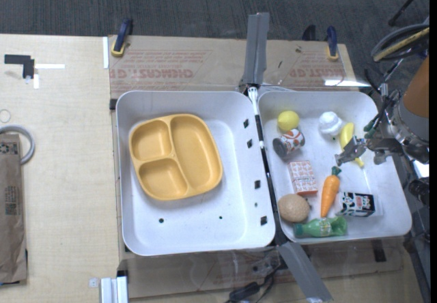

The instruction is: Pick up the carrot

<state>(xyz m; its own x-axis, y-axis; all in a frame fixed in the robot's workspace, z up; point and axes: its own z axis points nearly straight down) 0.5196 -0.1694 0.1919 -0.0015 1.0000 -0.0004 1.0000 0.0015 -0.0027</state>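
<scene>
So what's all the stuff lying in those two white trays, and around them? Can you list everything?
divided plate: 1, yellow, left bin
left bin: 1, white, middle of bench
right bin: 1, white, beside the left bin
carrot: 1, orange with green top, right bin, centre
lemon: 1, yellow, right bin, far side
can: 1, orange and white, on its side below the lemon
white object: 1, right bin, far side
banana: 1, yellow, next to the white object
box: 1, red and white, left of the carrot
potato: 1, tan, near side
green object: 1, near edge
carton: 1, black and white, right of the carrot
clamps: 2, blue and yellow, on cardboard behind the bins
gripper: 1, grey metal, above the carrot's top
</scene>
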